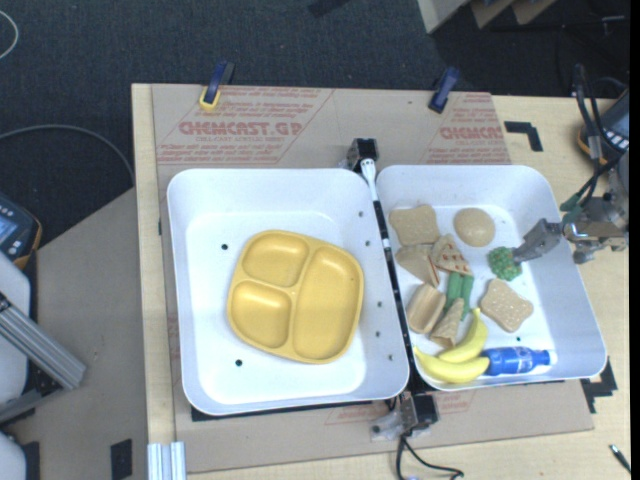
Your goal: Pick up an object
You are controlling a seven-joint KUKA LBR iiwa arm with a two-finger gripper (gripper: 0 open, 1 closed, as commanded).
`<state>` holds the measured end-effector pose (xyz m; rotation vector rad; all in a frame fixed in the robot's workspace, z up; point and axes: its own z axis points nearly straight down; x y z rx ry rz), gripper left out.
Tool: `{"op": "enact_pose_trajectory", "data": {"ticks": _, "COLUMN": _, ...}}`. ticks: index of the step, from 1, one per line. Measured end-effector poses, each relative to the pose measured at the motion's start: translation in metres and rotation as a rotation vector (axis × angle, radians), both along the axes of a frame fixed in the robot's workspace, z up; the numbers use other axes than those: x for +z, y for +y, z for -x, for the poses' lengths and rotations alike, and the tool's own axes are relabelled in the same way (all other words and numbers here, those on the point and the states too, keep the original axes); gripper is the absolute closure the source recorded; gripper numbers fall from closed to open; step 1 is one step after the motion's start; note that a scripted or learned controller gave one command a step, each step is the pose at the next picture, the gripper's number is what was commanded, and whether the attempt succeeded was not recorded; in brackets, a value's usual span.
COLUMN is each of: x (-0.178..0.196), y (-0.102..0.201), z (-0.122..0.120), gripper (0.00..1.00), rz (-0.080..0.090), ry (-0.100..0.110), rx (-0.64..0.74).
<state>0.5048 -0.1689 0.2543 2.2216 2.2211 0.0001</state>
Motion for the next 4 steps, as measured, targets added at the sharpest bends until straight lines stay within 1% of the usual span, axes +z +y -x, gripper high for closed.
{"op": "enact_pose_trajectory", "data": {"ticks": 1, "x": -0.047, "y": 0.047, "z": 0.027, "gripper": 0.00, "rz": -0.005, "ry": 0.008, "rx": 0.004}}
{"op": "enact_pose_trajectory", "data": {"ticks": 2, "x": -0.034, "y": 0.044, "z": 0.025, "gripper": 1.00, "rz": 0.001, "ry": -0.003, "rx": 0.000}}
{"op": "enact_pose_trajectory", "data": {"ticks": 3, "x": -0.072, "y": 0.165, "z": 0.026, "gripper": 1.00, "rz": -0.007, "ry": 0.007, "rx": 0.013}}
{"op": "enact_pose_trajectory", "data": {"ticks": 4, "x": -0.069, "y": 0.146, "z": -0.047, "gripper": 1.00, "rz": 0.001, "ry": -0.005, "rx": 0.002}}
